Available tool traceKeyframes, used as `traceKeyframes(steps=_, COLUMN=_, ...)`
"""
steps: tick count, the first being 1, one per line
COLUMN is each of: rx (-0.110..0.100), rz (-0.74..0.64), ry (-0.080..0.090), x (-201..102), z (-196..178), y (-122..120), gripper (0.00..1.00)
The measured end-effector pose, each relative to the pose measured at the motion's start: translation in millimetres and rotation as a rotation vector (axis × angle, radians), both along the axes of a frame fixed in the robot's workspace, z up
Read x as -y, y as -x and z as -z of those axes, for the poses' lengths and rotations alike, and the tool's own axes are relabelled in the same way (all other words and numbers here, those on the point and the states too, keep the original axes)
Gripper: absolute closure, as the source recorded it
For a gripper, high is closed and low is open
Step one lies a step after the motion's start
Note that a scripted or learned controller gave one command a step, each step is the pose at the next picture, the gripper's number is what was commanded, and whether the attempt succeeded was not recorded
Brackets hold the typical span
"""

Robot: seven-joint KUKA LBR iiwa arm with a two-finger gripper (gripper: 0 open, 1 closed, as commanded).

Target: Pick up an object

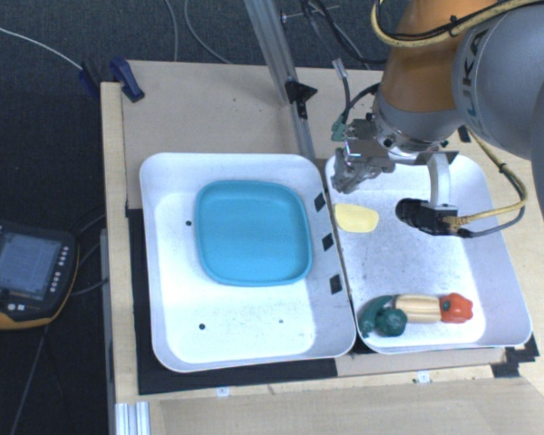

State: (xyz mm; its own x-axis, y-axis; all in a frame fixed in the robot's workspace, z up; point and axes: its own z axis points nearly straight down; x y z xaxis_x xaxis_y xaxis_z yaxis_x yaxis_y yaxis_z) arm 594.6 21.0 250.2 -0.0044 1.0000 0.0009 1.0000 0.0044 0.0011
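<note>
A pale yellow flat piece (356, 217) lies in the right bin (490, 243) near its upper left wall. My gripper (347, 180) hangs just above and to the left of it, close to the wall between the bins. Near the right bin's front edge lie a dark green round object (383, 320), a tan cylinder (417, 309) and a red piece (456, 307), all in a row and touching. A light blue square plate (252, 232) rests in the left bin (168, 279).
A black fitting with a yellow cable (428, 215) hangs over the right bin beside the arm. A metal pole (276, 53) slants up behind the bins. A teach pendant (23, 270) lies off the bench to the left.
</note>
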Motion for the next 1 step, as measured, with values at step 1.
traceKeyframes(steps=1, rx=0.0, rz=0.0, ry=0.0, x=-49.1, z=-4.7, y=1.5, gripper=1.0)
